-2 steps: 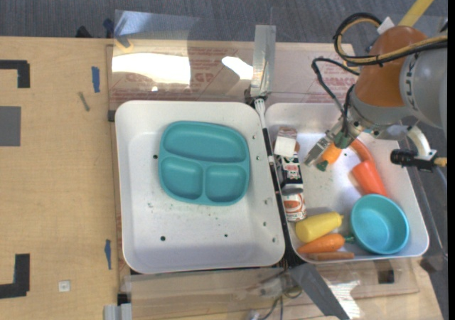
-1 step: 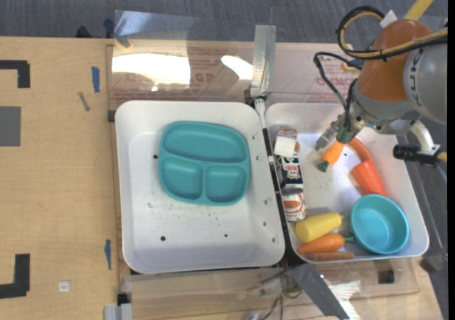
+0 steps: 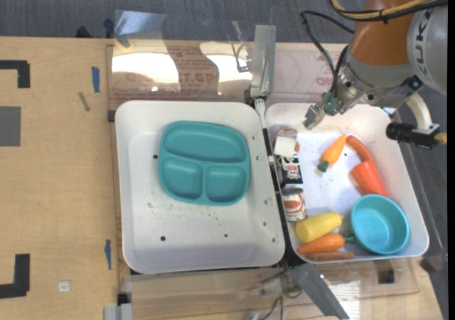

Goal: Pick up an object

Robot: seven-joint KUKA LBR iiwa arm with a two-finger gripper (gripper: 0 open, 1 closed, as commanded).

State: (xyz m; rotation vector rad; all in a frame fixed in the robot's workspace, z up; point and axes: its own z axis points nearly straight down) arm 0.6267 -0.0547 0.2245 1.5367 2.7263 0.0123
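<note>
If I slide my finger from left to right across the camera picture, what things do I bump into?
Teal divided tray → small can → yellow toy → small carrot → blue bowl.

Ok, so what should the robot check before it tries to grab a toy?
1. Gripper above the right bin: ok, over its back left corner.
2. Nothing caught in the gripper: cannot tell.
3. Toys within that bin: ok. Small carrot, orange pepper, blue bowl, yellow piece and cans lie there.
4. Gripper lined up over a toy: not ok, the small carrot lies nearer the front.
5. Teal divided plate out of the way: ok, it sits in the left bin.
</note>
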